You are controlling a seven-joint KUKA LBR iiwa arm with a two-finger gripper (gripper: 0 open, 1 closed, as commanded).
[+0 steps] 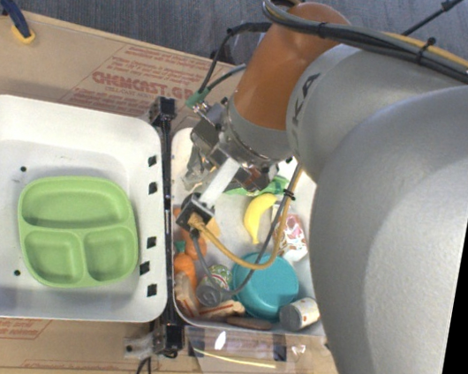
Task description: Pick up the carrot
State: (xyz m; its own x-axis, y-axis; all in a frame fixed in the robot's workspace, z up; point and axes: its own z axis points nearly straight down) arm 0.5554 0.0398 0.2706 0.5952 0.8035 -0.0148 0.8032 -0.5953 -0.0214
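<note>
We see the carrot [188, 266] only in part, an orange patch against the left wall of the right bin [232, 219], crowded by small things too jumbled to name. Just beside it sits a teal bowl [268, 291], with a banana [256, 214] above that, near the bin's middle. The gripper [197, 166] hangs over the bin's far left corner, above the carrot and apart from it; we cannot make out whether its jaws stand apart or together. The grey arm [381, 217] covers the bin's right side. A green divided tray [78, 230] lies in the left bin [9, 142].
</note>
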